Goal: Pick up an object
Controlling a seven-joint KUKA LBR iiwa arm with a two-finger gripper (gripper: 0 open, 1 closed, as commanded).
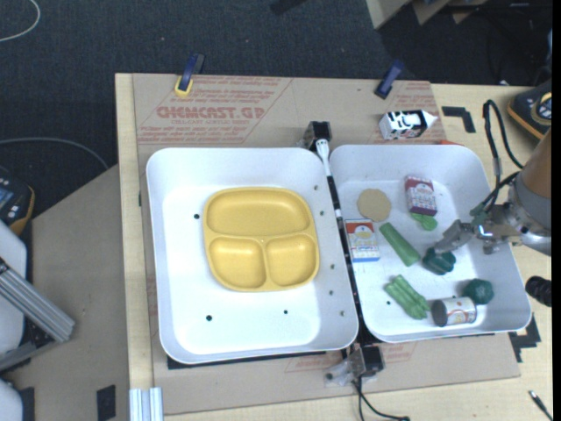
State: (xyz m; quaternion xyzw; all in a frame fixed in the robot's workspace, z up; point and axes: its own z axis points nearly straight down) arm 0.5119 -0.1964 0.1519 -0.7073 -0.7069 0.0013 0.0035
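My gripper (469, 235) hangs over the right side of the right bin (465, 160), reaching in from the right. Just below and left of it lies a dark green object (438, 260), close to the gripper tip; contact is unclear. Around it lie a long green piece (400, 244), a red and white box (362, 240), a tan disc (374, 204), a red packet (422, 195), a small green bit (427, 222), a green bundle (408, 296), a small can (454, 310) and a dark green round thing (479, 291).
The left bin (175, 235) holds a yellow divided plate (260, 237). A black and white object (407, 123) sits on the board behind the right bin. Clamps (186, 75) grip the board's far edge. Cables run along the right.
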